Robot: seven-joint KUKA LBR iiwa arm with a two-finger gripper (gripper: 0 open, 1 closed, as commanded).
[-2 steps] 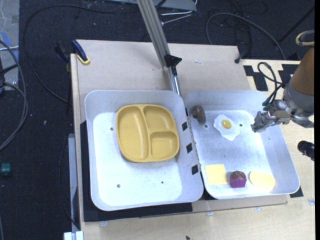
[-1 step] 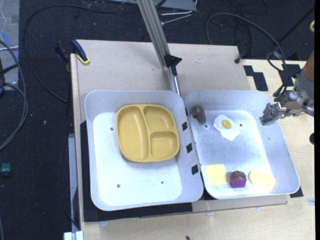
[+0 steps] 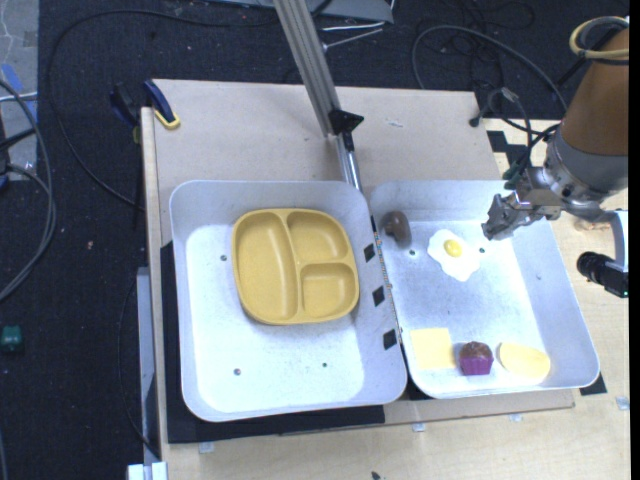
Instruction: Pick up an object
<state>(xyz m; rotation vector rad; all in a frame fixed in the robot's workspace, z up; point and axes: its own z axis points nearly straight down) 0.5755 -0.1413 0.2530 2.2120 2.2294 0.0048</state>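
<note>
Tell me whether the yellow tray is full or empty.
Empty. The tray lies in the left bin, and all three of its compartments show bare yellow bottoms with nothing in them.

Two bins sit side by side on the bench (image 3: pixel 250 138), their inner edges touching. The left bin (image 3: pixel 200 368) holds a divided tray (image 3: pixel 296 266), placed a little toward twelve o'clock of the bin's middle. In the right bin (image 3: pixel 560 308), a small round object (image 3: pixel 397 227) lies at ten o'clock, close to the wall shared with the left bin. A toy fried egg (image 3: pixel 455 254) sits at about twelve o'clock. Along the six o'clock edge runs a row of three: a flat square piece (image 3: pixel 432 348), then a cupcake-shaped toy (image 3: pixel 475 357), then a rounded slice (image 3: pixel 524 361), the last two nearly touching. The gripper (image 3: pixel 497 224) hangs over the bin's one o'clock area, just at three o'clock of the egg.
</note>
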